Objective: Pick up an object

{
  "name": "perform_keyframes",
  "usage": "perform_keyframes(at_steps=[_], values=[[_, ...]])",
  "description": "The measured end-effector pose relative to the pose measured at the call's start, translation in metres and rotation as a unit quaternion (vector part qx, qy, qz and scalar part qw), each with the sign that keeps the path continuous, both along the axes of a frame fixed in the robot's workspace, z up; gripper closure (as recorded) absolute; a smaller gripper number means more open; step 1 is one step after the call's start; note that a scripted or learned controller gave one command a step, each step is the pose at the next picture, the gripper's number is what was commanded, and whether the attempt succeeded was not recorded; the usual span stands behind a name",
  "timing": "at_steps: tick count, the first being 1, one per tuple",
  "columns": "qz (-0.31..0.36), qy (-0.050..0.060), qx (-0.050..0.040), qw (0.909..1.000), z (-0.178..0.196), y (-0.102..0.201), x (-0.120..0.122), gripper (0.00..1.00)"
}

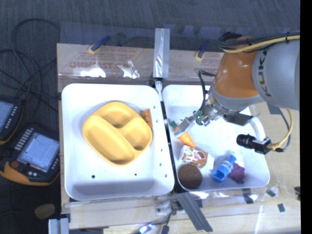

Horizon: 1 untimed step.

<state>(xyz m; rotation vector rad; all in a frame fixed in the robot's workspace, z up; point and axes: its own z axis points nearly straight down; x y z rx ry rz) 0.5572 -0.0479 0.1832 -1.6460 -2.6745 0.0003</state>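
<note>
Step in hand, as judged: approach, nothing yet grasped. The gripper sits low in the right bin, toward its 9 o'clock wall. Whether the claw is released or clenched cannot be told; no object is seen in it.

Likeliest target: the orange wedge, just beside the gripper at its 6 o'clock. Its long axis runs roughly 10 to 4 o'clock, narrow end toward 10.

Nearby at 6 o'clock: a printed snack packet and a brown ball. At 4 o'clock: a blue bottle against a purple item.

The next move calls for a short shift toward 6 o'clock, fingers across the wedge's narrow width.

The left bin carries a large yellow moulded dish.
</note>
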Motion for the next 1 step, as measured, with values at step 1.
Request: perform_keyframes(at_steps=[1], values=[[0.0,0.0,0.0,1.0,0.0,0.0,0.0,0.0]])
